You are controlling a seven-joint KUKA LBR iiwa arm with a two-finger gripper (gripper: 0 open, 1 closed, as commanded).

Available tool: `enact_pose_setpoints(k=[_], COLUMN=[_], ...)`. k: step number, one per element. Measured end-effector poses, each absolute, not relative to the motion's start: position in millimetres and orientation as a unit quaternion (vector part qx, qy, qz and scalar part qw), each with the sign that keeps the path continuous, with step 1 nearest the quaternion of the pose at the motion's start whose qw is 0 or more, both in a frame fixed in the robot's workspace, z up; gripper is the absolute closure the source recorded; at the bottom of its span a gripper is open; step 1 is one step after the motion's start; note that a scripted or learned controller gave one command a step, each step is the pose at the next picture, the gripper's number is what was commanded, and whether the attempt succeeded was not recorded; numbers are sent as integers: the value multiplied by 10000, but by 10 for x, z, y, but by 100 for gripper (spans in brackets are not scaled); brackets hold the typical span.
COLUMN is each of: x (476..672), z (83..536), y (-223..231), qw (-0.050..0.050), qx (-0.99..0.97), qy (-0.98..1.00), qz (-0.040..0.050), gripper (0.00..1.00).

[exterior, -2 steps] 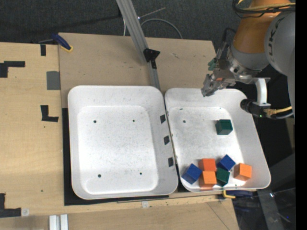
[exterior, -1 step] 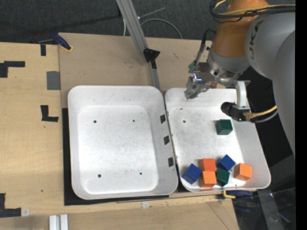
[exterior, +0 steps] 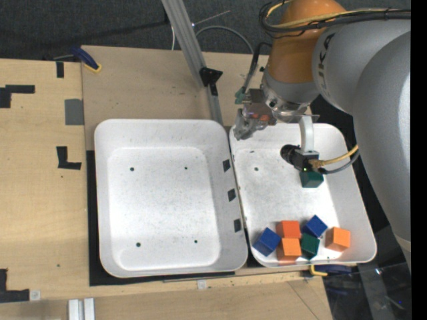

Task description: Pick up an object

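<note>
Several small blocks lie along the front edge of the right bin (exterior: pixel 347 199): a blue block (exterior: pixel 267 241), two orange blocks (exterior: pixel 289 229) (exterior: pixel 290 248), a dark green block (exterior: pixel 309 245), another blue block (exterior: pixel 316 226) and an orange block (exterior: pixel 338 238). Apart from them, a green block (exterior: pixel 311 178) sits at mid-right of the bin, just below a black fitting with a yellow cable. My gripper (exterior: pixel 249 124) hangs over the back left corner of the right bin, far from all the blocks. I see nothing in it.
The left bin (exterior: pixel 107 179) adjoins the right one. A slanted grey metal bar (exterior: pixel 190 42) runs down to the bins' back edge, close to the gripper. The big grey arm covers the right side of the view.
</note>
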State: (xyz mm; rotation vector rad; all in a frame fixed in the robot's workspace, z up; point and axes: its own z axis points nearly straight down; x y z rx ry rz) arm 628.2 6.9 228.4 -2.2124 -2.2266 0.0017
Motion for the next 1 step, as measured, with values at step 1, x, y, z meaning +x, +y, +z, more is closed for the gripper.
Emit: enact_pose_setpoints(k=[1], x=[6408], z=[2192], y=[581], qw=[9], qx=[-7048], qy=[-7094], qz=[2], gripper=[100])
